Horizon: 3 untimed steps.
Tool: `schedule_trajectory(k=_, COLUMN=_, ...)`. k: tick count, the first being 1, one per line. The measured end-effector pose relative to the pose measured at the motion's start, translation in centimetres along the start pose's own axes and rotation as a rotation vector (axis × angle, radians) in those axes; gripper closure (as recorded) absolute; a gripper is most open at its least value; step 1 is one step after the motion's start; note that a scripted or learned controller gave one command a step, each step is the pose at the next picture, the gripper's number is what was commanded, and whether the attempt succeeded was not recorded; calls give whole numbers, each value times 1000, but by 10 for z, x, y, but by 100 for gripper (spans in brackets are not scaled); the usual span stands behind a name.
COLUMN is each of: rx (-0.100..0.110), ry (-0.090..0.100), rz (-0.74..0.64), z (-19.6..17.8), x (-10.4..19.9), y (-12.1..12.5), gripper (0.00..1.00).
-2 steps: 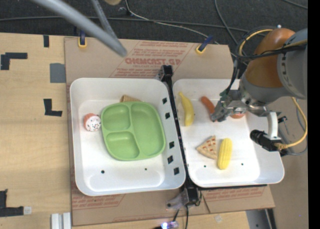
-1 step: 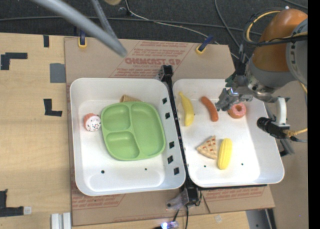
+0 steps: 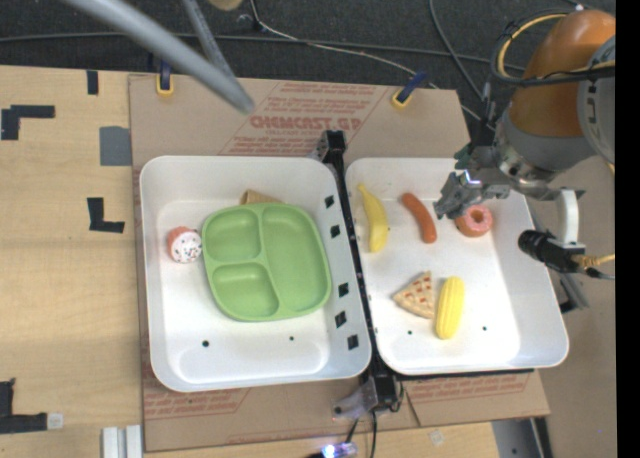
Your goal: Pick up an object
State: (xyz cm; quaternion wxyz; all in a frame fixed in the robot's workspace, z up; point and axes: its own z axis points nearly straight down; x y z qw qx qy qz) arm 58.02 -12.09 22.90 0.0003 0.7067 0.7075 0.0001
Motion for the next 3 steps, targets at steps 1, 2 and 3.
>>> schedule_trajectory(k=1, rx=2, ry=2, rz=-6, z=-6, x=60, y=-12, gripper=100)
schedule_trajectory(k=2, rx=4, ry=2, rz=-5, z=6, x=117, y=-28, gripper=100)
schedule_trajectory(k=3, rx=4, ry=1, rz=-5, z=16, x=173, y=-39, gripper=100)
